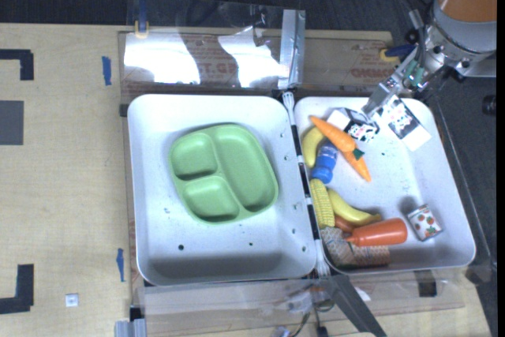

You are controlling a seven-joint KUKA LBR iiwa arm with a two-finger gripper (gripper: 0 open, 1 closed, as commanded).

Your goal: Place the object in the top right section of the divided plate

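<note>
The green divided plate (224, 171) lies in the left bin (150, 193), with two small sections on its left and one long section on its right. My gripper (371, 109) reaches down at a slant into the back of the right bin (451, 185). Its tip is just above a small white piece with black marks (357, 128), next to the orange carrot (341, 140). I cannot see whether the gripper touches that piece. A second white patterned card (404, 121) lies just right of the gripper.
The right bin also holds a banana (351, 209), a blue bottle (324, 162), a corn cob (319, 201), a red sausage (377, 233) and a small patterned box (424, 222). A clear panel (213, 47) stands behind the left bin.
</note>
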